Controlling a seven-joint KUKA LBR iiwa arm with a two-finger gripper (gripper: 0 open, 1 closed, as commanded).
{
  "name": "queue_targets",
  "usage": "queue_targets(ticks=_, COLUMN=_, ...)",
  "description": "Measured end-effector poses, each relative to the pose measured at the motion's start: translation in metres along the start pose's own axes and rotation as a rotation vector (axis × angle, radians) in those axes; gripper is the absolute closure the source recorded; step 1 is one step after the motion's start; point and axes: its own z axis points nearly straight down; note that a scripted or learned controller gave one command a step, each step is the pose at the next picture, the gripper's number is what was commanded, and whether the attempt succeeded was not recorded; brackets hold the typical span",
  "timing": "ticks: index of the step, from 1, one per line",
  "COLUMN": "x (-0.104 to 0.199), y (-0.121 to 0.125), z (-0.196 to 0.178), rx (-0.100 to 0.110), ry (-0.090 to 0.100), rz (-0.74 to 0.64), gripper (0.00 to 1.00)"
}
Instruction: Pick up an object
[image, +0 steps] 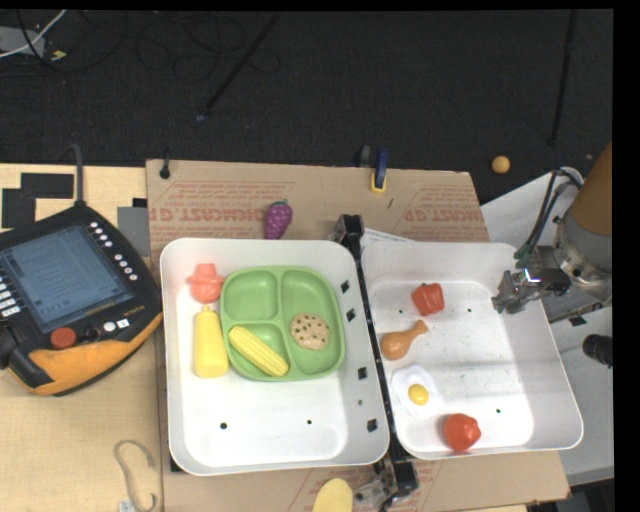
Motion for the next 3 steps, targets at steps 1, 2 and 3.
queue_targets(ticks=1, x=0.051, y=0.028, z=0.01, rx=0.0, ry=0.002, rz=-0.003, gripper=1.0)
queue_targets(ticks=2, x=0.102, y=0.041, z=0.004, rx=0.0, ry=0.001, rz=-0.002, gripper=1.0)
queue_targets(ticks=3, x=0.142, y=0.074, z=-0.01, rx=-0.002, ry=0.001, rz=-0.002, gripper=1.0)
